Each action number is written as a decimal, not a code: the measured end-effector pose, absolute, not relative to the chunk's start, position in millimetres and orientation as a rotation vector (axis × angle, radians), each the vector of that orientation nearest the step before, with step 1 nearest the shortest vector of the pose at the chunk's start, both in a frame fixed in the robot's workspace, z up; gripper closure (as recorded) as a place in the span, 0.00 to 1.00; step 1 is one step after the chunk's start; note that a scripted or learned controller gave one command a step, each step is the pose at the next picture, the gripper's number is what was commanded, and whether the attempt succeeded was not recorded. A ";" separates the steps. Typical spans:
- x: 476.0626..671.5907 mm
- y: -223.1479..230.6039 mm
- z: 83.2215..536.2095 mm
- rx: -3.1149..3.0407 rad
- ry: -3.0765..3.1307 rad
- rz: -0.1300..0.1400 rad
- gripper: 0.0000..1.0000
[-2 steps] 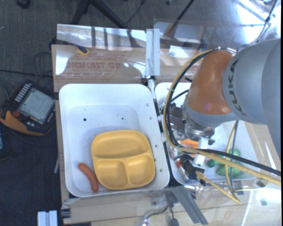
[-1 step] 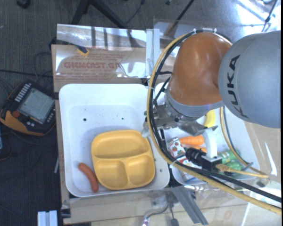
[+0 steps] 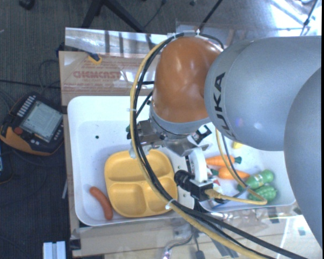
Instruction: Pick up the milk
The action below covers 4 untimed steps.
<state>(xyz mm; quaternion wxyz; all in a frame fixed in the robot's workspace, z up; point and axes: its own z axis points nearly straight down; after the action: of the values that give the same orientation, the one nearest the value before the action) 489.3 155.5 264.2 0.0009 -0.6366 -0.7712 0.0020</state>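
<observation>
Your arm hung over the yellow tray by the sausage; gripper state: can't tell.

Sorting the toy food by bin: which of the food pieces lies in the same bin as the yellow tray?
The sausage, lying alone beside the yellow tray near the left bin's front corner. The carrots and green vegetables lie in the right bin.
</observation>
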 end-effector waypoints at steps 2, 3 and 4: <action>535.9 157.2 311.0 -1.502 -2.761 0.004 1.00; 525.9 109.4 100.2 -1.575 -2.731 -0.017 1.00; 575.1 120.5 162.7 -1.222 -2.893 0.003 1.00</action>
<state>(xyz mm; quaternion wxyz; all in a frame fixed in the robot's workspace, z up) 575.1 120.5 162.7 0.0004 -0.3890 -0.9212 0.0008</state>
